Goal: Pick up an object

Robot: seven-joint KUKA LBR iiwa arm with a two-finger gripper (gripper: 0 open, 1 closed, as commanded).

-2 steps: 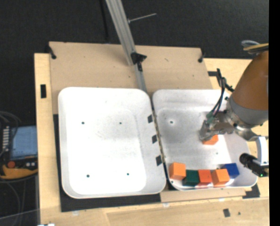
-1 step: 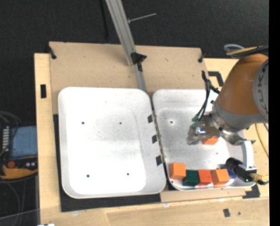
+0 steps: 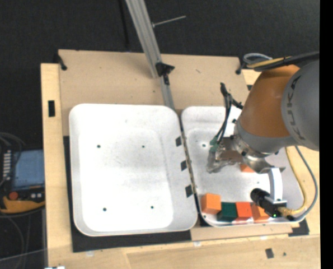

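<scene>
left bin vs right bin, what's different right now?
Contents: the left bin has a bare white floor with a few small dark dots; the right bin holds blocks along its near edge, among them an orange block and a green block.
Arm: the claw hangs over the right bin; the left bin has no arm above it.
Shared: both are shallow, white, with rounded corners, side by side on the bench.

An orange block (image 3: 212, 202), a dark green block (image 3: 229, 210) and another orange block (image 3: 244, 209) lie in a row. They sit along the right bin's (image 3: 197, 122) near edge. A further orange piece (image 3: 248, 169) lies nearer the bin's middle.
</scene>
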